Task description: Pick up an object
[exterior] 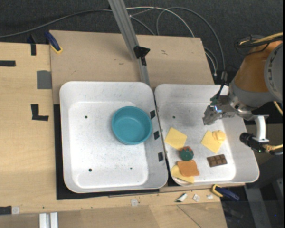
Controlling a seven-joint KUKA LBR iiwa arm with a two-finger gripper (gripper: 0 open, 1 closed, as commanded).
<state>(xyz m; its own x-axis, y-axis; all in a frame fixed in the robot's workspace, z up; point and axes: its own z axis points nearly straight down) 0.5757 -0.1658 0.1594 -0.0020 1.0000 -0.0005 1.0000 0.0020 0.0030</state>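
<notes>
Reaching in from the right: grey arm [256, 84] with its orange band, wrist bent down over the right bin [180, 96], near that bin's far right corner. Gripper [210, 118] hanging above the bin's white floor, a little in from the right edge, just beyond the yellow pieces. Fingers too small and too dark against the wrist to read; cannot tell whether parted or closed. Nothing seen between them.

In the right bin, toward the near edge: a yellow square [175, 138] close to the left wall; a yellow lumpy piece [213, 140] just beside and nearer than the gripper; a small green-and-red round thing [186, 153] between the two yellows and slightly nearer; an orange block [187, 167] lying on a pale yellow shape [176, 175] at the near left corner, that shape mostly covered; a dark brown ridged bar [217, 161] toward the near right corner.

In the left bin [76, 99]: a blue bowl [131, 125], upright, by the right wall, about midway along it.

Upper arm cut off by the frame's right side. Cables looping behind the far edge of the bench [19, 103].
</notes>
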